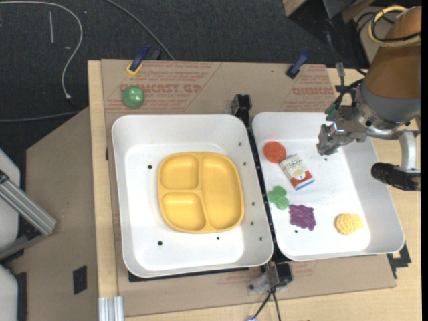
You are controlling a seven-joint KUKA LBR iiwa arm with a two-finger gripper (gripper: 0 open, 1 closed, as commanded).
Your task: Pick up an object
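In the right-hand shallow white bin [374, 236], nearest the camera, a knobbly yellow toy corn cob [348, 223] is seen, with a purple bunch of toy grapes [302, 216] to its left and a green toy broccoli floret [278, 197] just beyond that. Farther in, a small white carton with red and blue print [297, 171] is found, tilted, just beside a round red-orange toy tomato [274, 152]. The left-hand white bin [134, 179] is occupied by a yellow three-compartment plastic plate [200, 192]. The gripper [327, 143] is held above the right bin's far part, right of the tomato; nothing is seen between its fingers, and how far the jaws are parted cannot be told. A green ball [134, 97] lies on the cardboard beyond the left bin.
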